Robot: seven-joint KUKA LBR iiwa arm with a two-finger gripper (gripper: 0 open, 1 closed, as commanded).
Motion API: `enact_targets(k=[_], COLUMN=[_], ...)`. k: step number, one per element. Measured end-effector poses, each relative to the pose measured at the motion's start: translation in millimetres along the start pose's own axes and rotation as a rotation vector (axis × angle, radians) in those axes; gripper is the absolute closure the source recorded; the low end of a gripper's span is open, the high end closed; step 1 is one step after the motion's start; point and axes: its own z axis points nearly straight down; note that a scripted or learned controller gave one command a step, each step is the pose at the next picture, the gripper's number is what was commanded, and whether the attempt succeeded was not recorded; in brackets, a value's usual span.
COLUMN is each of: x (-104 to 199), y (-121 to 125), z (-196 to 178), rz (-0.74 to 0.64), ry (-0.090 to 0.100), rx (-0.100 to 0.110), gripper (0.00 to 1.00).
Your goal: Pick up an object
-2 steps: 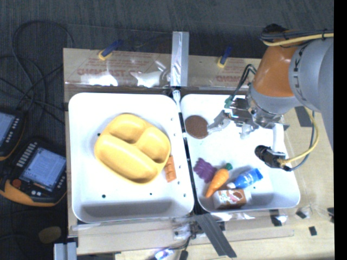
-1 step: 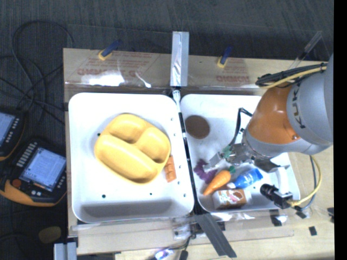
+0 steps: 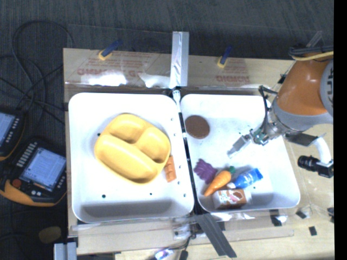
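The tool [image 3: 236,146] hangs over the right bin [image 3: 255,104], seemingly empty though its grip is unclear, poised above the carrot [image 3: 217,181] and bottle [image 3: 246,178] clustered near the front wall.

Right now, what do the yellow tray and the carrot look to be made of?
Yellow tray: moulded plastic by its look, smooth with a soft sheen on its rounded compartments. Carrot: probably a plastic toy, evenly orange with a green tip; too small to rule out rubber.

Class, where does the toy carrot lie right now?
The carrot lies in the right bin, near its front, between the purple toy and the blue-capped bottle.
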Motion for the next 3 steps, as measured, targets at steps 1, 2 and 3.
enact_targets(k=[1, 2, 3], x=[55, 57, 37], y=[-6, 44, 4], z=[79, -13, 67], rz=[0.011, 0.255, 0.16], ry=[-0.009, 0.0, 0.001], rx=[-0.012, 0.002, 0.002], gripper=[0.0, 0.0, 0.0])
